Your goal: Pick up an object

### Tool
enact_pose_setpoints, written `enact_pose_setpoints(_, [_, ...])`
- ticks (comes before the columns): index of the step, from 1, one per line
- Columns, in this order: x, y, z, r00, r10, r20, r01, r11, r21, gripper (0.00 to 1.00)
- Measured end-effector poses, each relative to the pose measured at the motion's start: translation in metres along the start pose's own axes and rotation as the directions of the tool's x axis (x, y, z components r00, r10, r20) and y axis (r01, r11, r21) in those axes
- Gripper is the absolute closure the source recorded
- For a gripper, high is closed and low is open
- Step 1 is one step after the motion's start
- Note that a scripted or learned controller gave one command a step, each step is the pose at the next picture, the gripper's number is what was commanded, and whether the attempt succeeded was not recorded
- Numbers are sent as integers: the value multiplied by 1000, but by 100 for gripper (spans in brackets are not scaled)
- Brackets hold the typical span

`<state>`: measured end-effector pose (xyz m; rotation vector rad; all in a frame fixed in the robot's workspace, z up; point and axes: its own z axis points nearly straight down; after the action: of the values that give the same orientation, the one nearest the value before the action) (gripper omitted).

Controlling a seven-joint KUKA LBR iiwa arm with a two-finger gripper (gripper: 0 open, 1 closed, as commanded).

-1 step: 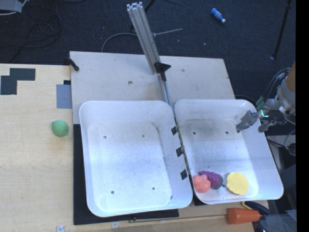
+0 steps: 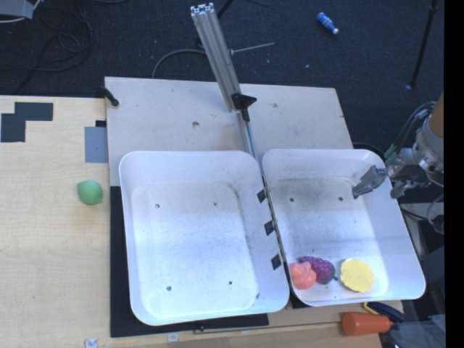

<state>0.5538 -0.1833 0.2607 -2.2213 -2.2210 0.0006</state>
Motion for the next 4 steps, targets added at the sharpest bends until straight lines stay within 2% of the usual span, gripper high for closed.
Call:
enact_pose_setpoints(1, [-8, 0, 58, 1000, 0, -1, 0, 1000, 4, 0])
enact_pose_setpoints(3, [2, 4, 158, 1000, 0, -1, 0, 1000, 5, 0])
enact_pose_setpoints(4, [1, 5, 145, 1000, 2, 0, -2, 1000, 0, 100])
